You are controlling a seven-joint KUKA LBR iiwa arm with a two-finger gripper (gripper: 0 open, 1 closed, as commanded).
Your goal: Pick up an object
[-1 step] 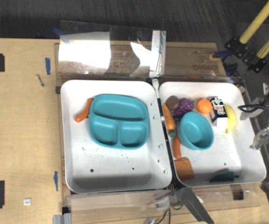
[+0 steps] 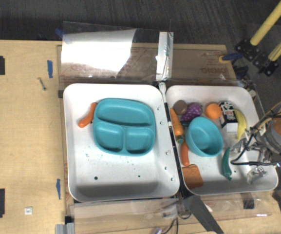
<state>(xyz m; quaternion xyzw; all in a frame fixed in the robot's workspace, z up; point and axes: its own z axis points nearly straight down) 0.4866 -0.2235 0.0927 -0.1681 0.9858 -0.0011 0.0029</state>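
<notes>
The hand (image 2: 257, 165) sits at the right bin's (image 2: 206, 92) four o'clock corner, low among cables and metal linkage — whether it is wide or narrow I cannot tell from this slanted view, and nothing shows clamped in it. The step in hand looks like the approach to a pick.

The likeliest target, judging by nearness, is the green pepper (image 2: 226, 164), just beside the hand on its nine o'clock side, lying on the bin floor at the teal bowl's (image 2: 204, 136) four o'clock. It is a slim, curved piece; its long axis runs roughly twelve to six, the darker tip pointing toward six o'clock and bending slightly toward five.

To do this well, the hand should come down over the pepper's middle and close across the narrow width, that is along the three–nine line, not along its length. The bowl rim is close on one side, so the descent needs to stay clear of it — a nudge could roll the pepper away. The banana (image 2: 240, 123), at the pepper's one o'clock against the right wall, also points about twelve to six and is a fair second choice.

The left bin (image 2: 77, 169) holds a teal divided plate (image 2: 124, 126) and a carrot (image 2: 87, 116), well apart from the hand.
</notes>
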